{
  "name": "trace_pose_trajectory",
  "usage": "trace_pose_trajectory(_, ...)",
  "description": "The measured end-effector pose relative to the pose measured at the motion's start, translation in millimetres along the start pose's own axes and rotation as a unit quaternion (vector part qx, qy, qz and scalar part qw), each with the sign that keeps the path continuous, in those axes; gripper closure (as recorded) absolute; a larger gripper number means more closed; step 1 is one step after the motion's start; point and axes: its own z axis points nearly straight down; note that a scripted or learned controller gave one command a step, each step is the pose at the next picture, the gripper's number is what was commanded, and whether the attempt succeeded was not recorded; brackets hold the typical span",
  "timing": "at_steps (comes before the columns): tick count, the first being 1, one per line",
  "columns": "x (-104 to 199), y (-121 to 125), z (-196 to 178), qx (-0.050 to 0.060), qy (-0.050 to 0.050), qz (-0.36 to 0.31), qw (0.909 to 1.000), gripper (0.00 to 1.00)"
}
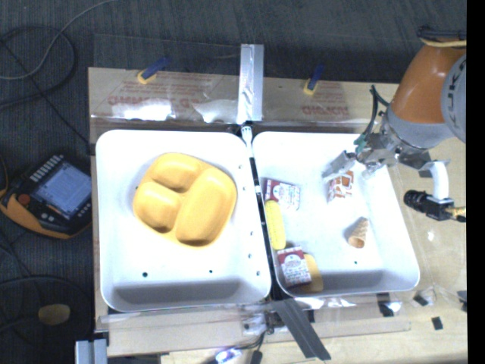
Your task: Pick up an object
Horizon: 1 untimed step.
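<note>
1. Two shallow white bins sit side by side on the surface point(106, 89), the left bin point(114, 203) and the right bin point(394, 256) meeting at a central divider near the middle of the frame.
2. The grey arm point(432, 89) with its orange band enters from the upper right, its jaws point(356, 160) low over the upper right part of the right bin, just above a small red-and-white packet point(341, 186).
3. The jaws are too small and cluttered to read; whether they are apart or together cannot be told, and nothing is seen between them.
4. The right bin holds five items: that packet, a second red-and-white packet point(284, 194) at its upper left, a yellow corn cob point(274, 224) along the left wall, a red-and-yellow packet point(297, 269) at the lower left, and a small tan cone point(358, 232) right of centre.
5. Open white floor lies across the right bin's upper middle and lower right.
6. The left bin holds one item, a large yellow lumpy cushion-like object point(184, 198), with free margin all round it.
7. A handheld control pendant point(53, 196) lies at the left edge of the frame, partly cut off.
</note>
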Motion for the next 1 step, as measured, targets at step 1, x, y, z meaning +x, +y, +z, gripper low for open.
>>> trace_pose_trajectory(1,0.8,0.7,-5.5,0.002,0.002,-0.001,1.0000,1.00)
